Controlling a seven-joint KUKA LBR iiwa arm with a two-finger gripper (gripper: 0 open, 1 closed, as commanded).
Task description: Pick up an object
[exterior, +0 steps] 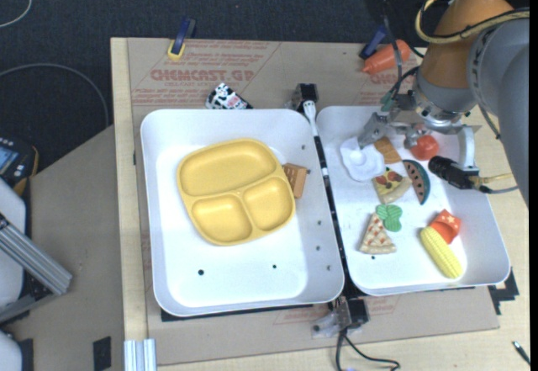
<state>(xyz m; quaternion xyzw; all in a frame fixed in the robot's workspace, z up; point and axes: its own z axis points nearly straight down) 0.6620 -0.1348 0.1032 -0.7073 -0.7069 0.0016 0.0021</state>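
Over right bin (496, 251), claw (395, 127) (by far rim)

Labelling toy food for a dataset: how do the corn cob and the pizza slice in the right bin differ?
The corn cob is a plain yellow cylinder, while the pizza slice is a flat triangle, tan with reddish spots. The corn cob lies near the bin's right wall beside a red-orange piece; the pizza slice lies nearer the bin's left side, just below a green piece. Both rest loose on the floor of the right bin, apart from the tool.

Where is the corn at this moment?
The corn lies in the right bin, near its front right corner, just below a red toy.
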